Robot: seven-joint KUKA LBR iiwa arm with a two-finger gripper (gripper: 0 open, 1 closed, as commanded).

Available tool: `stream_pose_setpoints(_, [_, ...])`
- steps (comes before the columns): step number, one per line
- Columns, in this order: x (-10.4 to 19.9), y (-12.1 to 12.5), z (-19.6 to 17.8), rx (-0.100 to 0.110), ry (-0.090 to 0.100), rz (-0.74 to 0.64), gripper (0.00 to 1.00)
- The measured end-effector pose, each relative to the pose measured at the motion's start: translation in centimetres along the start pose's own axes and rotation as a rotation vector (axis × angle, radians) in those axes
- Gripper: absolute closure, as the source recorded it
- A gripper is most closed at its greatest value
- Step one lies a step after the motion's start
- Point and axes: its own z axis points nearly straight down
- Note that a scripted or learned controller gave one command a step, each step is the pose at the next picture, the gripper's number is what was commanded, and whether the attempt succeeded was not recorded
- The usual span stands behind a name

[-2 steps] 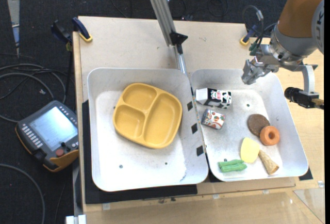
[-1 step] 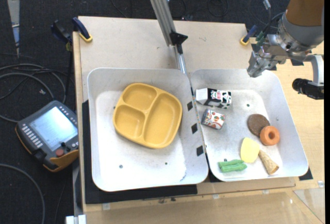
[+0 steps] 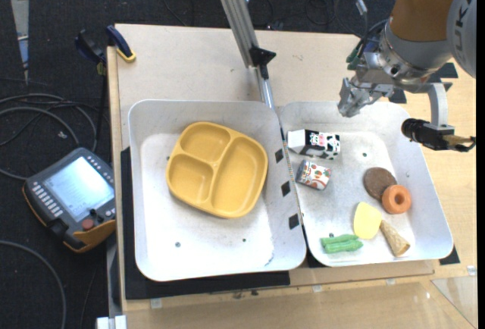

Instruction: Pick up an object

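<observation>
My gripper [image 3: 351, 102] hangs over the back edge of the right bin [image 3: 356, 144], above and to the right of a black-and-white milk carton [image 3: 315, 142], with nothing between its fingers. A small printed can [image 3: 313, 174] lies just below the carton. Further right sit a brown cookie [image 3: 378, 181] and an orange doughnut [image 3: 395, 199]. Near the bin's front lie a yellow slice [image 3: 367, 220], a green bean pod [image 3: 341, 244] and a tan cone [image 3: 395, 237].
The left bin [image 3: 151, 244] holds a yellow divided plate [image 3: 217, 168]. A slanted metal pole [image 3: 236, 9] crosses the back of the bench above the bins' divide. A teach pendant [image 3: 72, 198] lies on the floor at left.
</observation>
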Motion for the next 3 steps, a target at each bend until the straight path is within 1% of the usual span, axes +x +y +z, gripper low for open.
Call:
stream_pose_setpoints(1, [6.1,-1.1,1.6,0.002,0.000,-0.001,1.00])
stream_pose_setpoints(2, [10.6,-2.7,2.6,0.003,-0.001,0.000,1.00])
stream_pose_setpoints(3, [15.7,-3.0,2.5,0.000,0.000,-0.001,1.00])
